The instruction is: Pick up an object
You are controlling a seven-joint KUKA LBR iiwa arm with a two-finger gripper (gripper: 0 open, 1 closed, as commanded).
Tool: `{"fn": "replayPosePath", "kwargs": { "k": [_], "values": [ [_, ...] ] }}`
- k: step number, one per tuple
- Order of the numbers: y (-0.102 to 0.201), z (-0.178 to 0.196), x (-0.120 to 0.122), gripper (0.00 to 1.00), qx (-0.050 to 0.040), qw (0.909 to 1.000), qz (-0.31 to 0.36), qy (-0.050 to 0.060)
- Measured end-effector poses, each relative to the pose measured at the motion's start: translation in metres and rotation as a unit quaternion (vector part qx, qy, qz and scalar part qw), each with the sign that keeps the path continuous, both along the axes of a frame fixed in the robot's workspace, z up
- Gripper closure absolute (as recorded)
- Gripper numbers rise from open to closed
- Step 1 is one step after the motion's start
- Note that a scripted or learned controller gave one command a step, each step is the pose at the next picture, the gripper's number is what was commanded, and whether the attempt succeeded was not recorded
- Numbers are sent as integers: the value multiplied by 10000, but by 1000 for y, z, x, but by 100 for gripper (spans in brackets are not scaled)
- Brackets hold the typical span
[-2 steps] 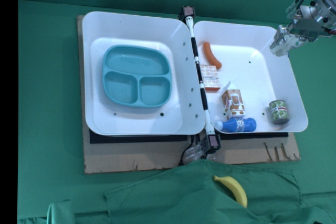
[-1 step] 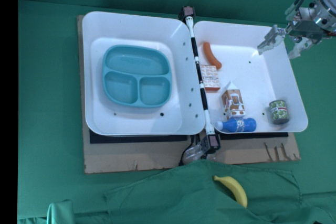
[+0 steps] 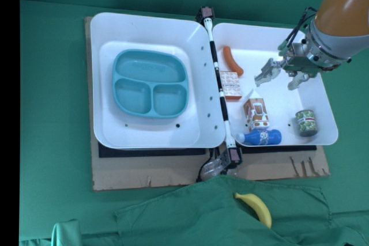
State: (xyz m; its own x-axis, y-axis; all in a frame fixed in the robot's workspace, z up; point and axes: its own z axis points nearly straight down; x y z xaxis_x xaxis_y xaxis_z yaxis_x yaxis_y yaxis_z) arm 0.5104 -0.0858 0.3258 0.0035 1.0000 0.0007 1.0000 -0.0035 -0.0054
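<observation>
The right bin (image 3: 323, 102) holds an orange sausage (image 3: 232, 60), a small orange-and-white box (image 3: 231, 85), a little carton shaped like a house (image 3: 256, 113), a blue bottle (image 3: 262, 137) lying on its side and a small green can (image 3: 306, 122). My gripper (image 3: 281, 75) hangs over the upper middle of this bin, its two fingers spread wide and open with nothing between them. It is to the right of the sausage and box, above the carton.
The left bin (image 3: 115, 31) carries a teal divided plate (image 3: 150, 83). A black divider bar (image 3: 219, 83) runs between the bins. A yellow banana (image 3: 255, 207) lies on green cloth in front of the bench.
</observation>
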Motion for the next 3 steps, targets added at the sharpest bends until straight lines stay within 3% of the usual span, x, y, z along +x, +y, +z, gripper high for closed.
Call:
{"fn": "replayPosePath", "kwargs": {
  "k": [1,2,3],
  "values": [
    [-46,-94,-7,0,-7,10000,-31,16],
    [-65,-116,12,0,-19,10000,8,-61],
    [-96,-137,-33,0,14,9998,57,-199]
  ]
}}
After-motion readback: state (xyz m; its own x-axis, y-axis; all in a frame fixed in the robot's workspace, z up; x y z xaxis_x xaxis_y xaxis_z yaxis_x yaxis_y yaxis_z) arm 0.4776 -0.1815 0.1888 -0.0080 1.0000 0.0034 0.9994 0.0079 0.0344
